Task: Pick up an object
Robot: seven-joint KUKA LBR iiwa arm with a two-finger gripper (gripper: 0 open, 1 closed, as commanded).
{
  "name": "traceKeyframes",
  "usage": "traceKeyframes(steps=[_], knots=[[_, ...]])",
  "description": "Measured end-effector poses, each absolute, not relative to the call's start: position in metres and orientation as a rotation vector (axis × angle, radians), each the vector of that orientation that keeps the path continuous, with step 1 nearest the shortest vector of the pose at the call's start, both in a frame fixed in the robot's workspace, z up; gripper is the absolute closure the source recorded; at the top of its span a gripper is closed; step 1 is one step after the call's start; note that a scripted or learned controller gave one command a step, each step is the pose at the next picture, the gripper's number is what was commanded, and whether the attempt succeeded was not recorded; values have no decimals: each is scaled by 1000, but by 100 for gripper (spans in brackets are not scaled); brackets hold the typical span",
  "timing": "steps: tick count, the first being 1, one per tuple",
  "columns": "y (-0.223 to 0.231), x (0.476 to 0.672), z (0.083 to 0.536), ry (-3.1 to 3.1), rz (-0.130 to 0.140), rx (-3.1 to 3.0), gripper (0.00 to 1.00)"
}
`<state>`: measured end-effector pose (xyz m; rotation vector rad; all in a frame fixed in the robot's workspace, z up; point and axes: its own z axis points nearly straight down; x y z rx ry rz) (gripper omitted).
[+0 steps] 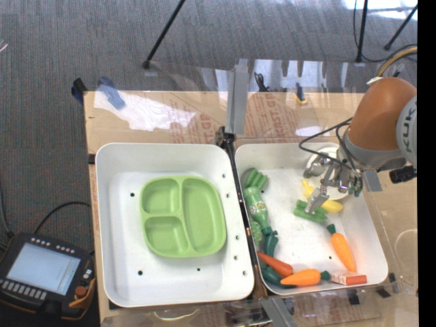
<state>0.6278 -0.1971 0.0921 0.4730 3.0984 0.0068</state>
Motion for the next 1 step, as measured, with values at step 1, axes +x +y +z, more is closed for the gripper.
traceKeyframes(steps=[1], knots=[[-133,628,92,3112,3,382,0]])
